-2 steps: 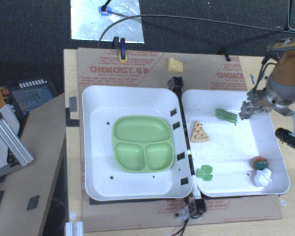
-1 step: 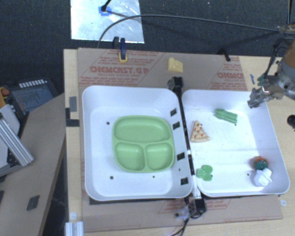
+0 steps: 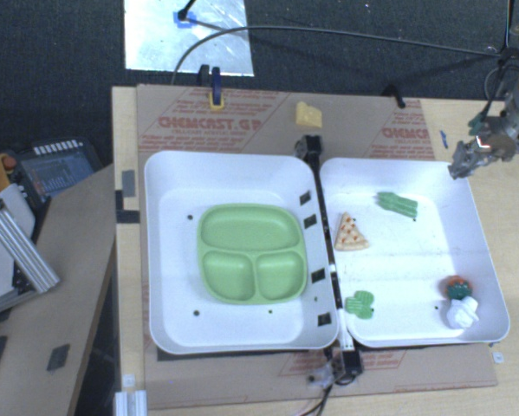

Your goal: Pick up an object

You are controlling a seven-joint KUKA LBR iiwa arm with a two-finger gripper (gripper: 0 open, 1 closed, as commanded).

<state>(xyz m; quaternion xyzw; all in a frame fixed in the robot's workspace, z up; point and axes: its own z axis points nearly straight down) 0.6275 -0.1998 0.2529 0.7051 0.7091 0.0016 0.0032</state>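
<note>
Hand (image 3: pixel 463 165) over right bin's (image 3: pixel 489 258) far corner; finger state too blurred to tell. Pizza slice (image 3: pixel 351 232) lies flat near the divider, well apart. Best approach: descend centred, fingers straddling its narrow width.

At the frame's right edge shows the arm's wrist end: a grey-beige metal body with blurred, shiny patches and a pale highlight. From it juts the dark, slender two-finger tool (image 3: pixel 461 168), and thin dark cables trail above it.
</note>
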